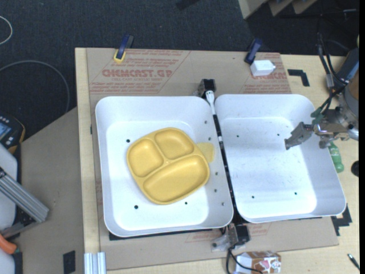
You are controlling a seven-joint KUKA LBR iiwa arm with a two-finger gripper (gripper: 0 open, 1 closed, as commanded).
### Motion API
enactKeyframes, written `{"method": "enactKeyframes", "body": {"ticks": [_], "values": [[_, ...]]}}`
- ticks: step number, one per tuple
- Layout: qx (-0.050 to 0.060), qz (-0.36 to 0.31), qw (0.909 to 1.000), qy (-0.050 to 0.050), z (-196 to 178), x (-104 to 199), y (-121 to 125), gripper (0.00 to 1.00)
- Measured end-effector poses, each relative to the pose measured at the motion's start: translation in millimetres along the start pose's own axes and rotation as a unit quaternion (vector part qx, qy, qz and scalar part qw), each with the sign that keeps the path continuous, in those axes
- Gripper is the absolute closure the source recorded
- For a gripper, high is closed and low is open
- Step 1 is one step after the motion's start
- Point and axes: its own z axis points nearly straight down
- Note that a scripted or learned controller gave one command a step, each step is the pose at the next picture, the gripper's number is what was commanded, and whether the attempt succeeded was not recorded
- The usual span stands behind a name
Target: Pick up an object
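Observation:
A yellow divided plate [167,165] with three compartments lies flat in the middle of the left bin [108,119]. A small pale yellow piece [206,150] sticks out from under its right edge. My gripper [317,146] hangs over the right side of the right bin [268,104], far to the right of the plate. Its fingers are spread open with nothing between them: a grey finger [297,136] points left over the bin floor, and the other one, green-tipped, [336,157] is over the bin's right rim.
The two bins meet at a black strip with a clip [207,87] at its far end. Clamps [122,48] and a white block [262,68] sit on the bench behind them. Cables and connectors [236,247] lie at the front edge.

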Motion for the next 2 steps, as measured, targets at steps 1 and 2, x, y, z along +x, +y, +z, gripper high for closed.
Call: {"method": "enactKeyframes", "body": {"ticks": [1,2], "values": [[-0.005,-0.004,1.0000,0.000,-84.5,63.8,-30.7,0.00],[-0.003,-0.001,1.0000,-0.001,-90.3,60.3,-29.7,1.00]]}}
